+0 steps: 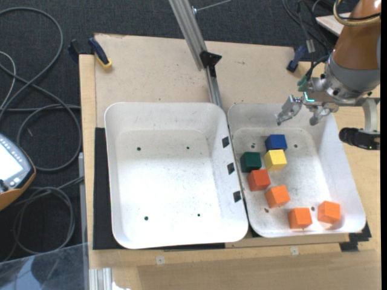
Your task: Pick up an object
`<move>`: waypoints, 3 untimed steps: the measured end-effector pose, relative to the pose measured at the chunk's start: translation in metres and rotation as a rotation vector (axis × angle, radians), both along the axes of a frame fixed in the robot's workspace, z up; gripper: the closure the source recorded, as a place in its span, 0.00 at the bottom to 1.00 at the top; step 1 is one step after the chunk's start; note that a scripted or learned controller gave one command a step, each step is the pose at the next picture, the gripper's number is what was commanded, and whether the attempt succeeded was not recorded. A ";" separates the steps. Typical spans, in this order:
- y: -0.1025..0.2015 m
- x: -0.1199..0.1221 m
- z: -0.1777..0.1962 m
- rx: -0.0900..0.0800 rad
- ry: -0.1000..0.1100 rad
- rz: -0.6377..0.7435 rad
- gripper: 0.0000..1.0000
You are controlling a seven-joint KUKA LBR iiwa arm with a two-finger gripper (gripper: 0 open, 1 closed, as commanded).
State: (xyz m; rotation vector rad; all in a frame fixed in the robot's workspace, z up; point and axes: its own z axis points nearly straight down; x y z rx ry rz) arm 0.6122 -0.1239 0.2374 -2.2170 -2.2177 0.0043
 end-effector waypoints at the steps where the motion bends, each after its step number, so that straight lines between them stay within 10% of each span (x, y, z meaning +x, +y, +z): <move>1: 0.000 0.001 0.003 -0.001 -0.005 0.001 0.00; 3: 0.002 -0.009 -0.108 0.000 0.002 -0.001 0.00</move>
